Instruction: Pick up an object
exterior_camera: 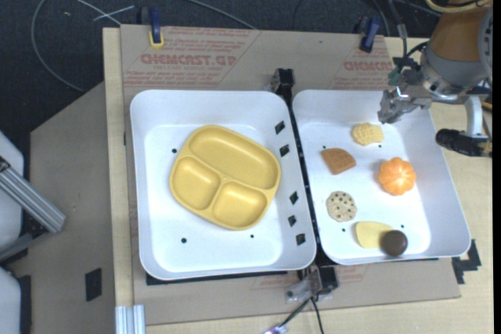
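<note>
While the arm point(462, 27) reaches in over the far corner of the right bin point(446, 192), its end effector point(389, 112) hangs just above and beside a pale yellow cracker-like piece point(367, 134); whether it is released or clenched, I cannot tell. Nearer the camera from the end effector lie an orange fruit point(397, 175), a tan toast-shaped piece point(337, 160), a chip cookie point(340, 206), and a yellow wedge point(369, 232) touching a dark brown ball point(393, 242). Well to its left, the left bin point(149, 168) holds a yellow divided plate point(225, 177). Both bins rest on the bench point(109, 192).
</note>
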Controlling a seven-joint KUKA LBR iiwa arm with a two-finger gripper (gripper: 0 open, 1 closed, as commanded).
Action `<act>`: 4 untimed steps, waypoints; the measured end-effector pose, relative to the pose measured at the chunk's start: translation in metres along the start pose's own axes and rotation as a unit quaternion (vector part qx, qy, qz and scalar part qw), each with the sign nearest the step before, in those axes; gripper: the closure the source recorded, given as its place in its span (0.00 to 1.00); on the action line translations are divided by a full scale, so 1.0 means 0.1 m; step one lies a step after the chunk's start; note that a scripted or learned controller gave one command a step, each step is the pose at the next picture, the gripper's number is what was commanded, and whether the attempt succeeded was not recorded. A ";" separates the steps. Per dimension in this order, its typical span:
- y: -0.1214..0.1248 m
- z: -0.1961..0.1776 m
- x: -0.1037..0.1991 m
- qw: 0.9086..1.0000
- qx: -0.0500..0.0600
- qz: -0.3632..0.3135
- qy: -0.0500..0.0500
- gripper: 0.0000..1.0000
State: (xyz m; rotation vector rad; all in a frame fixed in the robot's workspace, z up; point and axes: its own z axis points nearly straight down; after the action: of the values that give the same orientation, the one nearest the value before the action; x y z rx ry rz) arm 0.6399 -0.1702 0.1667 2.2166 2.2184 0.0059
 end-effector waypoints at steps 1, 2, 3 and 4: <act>0.02 -0.55 0.00 1.000 -0.001 0.000 0.000 1.00; -0.21 -0.67 0.50 1.000 0.004 -0.001 0.002 1.00; -0.47 -0.75 1.01 1.000 0.005 -0.002 0.003 1.00; -0.71 -0.64 1.46 1.000 0.006 -0.001 0.002 1.00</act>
State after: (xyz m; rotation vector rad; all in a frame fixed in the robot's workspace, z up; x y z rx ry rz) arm 0.5682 -0.0237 0.2300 2.2210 2.2293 -0.0026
